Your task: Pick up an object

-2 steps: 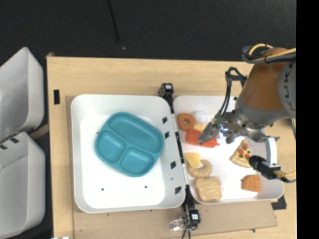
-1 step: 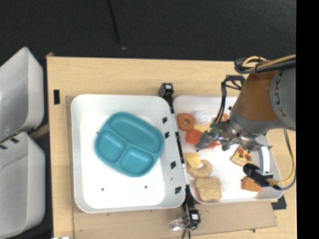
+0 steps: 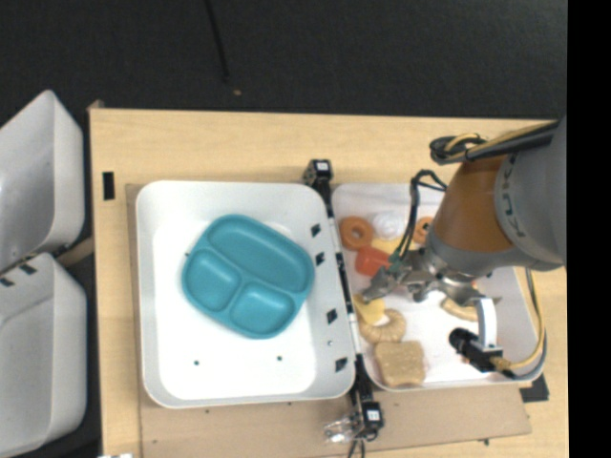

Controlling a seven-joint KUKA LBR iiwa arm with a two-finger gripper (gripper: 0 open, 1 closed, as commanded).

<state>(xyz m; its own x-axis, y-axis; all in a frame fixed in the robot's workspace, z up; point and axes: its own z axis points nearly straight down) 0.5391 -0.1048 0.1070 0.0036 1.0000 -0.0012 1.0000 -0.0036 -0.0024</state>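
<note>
My gripper (image 3: 384, 284) is low in the right bin (image 3: 520, 289), near its left side, under the grey arm with the orange band. It hangs over a red piece (image 3: 372, 260) and a yellow piece (image 3: 383, 245). An orange ring (image 3: 357, 232) lies just beyond them, toward the bin's back. In front of the gripper lie a beige ring-shaped item (image 3: 382, 325) and a tan bread slice (image 3: 399, 363). A white item (image 3: 388, 222) sits at the back. Nothing can be seen held.
The left bin (image 3: 162, 351) holds a teal divided plate (image 3: 248, 275). A ridge with black clips (image 3: 334, 284) separates the bins. Another beige piece (image 3: 465, 306) lies under the arm, and cables (image 3: 516, 361) loop along the right bin's right side.
</note>
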